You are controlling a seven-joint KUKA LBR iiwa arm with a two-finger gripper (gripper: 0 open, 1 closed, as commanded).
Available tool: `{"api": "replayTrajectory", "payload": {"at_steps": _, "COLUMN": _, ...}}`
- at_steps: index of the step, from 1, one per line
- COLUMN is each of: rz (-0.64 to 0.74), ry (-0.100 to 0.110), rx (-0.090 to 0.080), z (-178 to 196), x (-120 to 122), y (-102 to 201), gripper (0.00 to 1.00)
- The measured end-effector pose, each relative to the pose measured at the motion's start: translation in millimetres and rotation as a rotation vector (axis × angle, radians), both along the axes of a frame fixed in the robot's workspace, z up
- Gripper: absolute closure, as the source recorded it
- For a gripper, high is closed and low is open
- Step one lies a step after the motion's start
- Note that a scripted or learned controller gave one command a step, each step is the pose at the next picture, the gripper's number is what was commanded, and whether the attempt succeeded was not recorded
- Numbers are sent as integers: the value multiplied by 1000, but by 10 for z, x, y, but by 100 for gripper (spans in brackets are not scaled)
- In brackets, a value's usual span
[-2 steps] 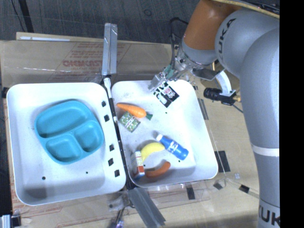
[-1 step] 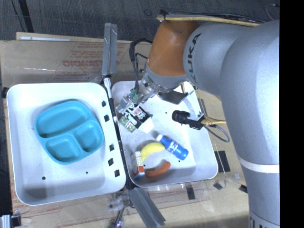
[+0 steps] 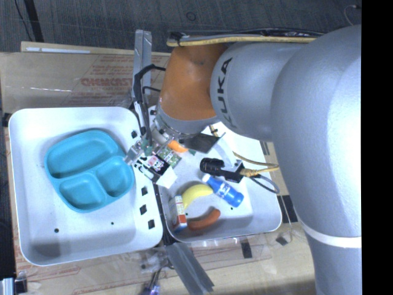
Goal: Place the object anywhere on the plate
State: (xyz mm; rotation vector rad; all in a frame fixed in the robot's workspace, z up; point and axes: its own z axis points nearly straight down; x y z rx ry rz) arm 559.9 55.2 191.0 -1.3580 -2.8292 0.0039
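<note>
Gripper (image 3: pixel 153 155) at bin divider, finger state unclear; carry left, lower gently over blue plate (image 3: pixel 90 168).

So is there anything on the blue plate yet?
Empty. The blue plate in the left bin shows bare compartments; the banana and sausage lie in the right bin.
</note>
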Motion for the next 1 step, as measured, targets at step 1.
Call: {"api": "replayTrajectory", "payload": {"at_steps": 1, "rz": -1, "ry": -1, "rx": 0, "z": 1, "x": 1, "y": -5, "gripper": 0}}
